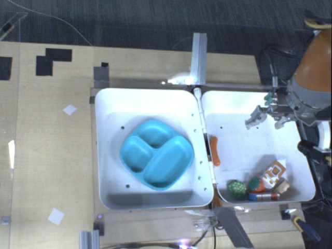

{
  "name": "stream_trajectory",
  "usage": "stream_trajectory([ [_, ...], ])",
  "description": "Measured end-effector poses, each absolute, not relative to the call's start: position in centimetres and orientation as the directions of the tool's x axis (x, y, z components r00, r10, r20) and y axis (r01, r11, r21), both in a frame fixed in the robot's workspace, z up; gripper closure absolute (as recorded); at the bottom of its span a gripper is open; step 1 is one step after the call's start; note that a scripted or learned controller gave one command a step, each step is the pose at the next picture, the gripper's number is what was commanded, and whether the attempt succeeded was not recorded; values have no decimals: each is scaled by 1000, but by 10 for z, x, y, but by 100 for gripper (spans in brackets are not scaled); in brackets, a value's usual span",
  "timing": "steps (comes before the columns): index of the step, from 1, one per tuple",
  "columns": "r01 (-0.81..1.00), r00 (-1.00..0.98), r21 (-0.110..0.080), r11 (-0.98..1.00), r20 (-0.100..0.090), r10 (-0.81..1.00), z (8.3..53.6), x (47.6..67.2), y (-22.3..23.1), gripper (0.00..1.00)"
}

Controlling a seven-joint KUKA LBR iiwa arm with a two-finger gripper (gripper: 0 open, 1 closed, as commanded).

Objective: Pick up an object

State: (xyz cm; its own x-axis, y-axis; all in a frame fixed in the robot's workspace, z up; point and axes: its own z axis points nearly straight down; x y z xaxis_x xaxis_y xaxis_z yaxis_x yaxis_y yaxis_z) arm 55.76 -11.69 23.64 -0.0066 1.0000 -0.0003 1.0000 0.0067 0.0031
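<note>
Two white bins sit side by side on the bench (46, 154), w/ a metal divider strip between them. Left bin (111, 113) holds one thing: a blue sectioned plate (156, 153), three compartments, lying flat roughly mid-bin.

Right bin (233, 110) has the small stuff. An orange carrot-like piece (214, 150) lies along the left wall, just beside the divider, long axis running front to back. Near the front edge there's a cluster: a green bumpy ball (237, 189), then a small green-and-orange item (254, 185) just beside it, a red/blue marker-like stick (265, 195) lying flat at the front, and an orange-and-white packet (273, 174) tilted against the cluster's right end. Those last three look touching or nearly so; can't resolve more, too small.

Arm comes in from the right, orange band (314, 61) visible above the wrist. Claw (267, 116) hangs over the back-right part of the right bin, above bare white floor, well apart from the cluster and from the carrot piece. Its fingers (253, 119) look spread apart, nothing between them. Whether tips touch the bin floor — can't tell from this angle.
</note>
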Motion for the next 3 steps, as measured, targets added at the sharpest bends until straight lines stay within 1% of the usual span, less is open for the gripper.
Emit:
stream_trajectory([
  [1,999,-54,4,54,0,999,94,538,-93,0],
  [2,992,-123,13,123,-3,992,89,585,-92,0],
  [3,990,-137,11,137,-3,991,90,490,-107,0],
])
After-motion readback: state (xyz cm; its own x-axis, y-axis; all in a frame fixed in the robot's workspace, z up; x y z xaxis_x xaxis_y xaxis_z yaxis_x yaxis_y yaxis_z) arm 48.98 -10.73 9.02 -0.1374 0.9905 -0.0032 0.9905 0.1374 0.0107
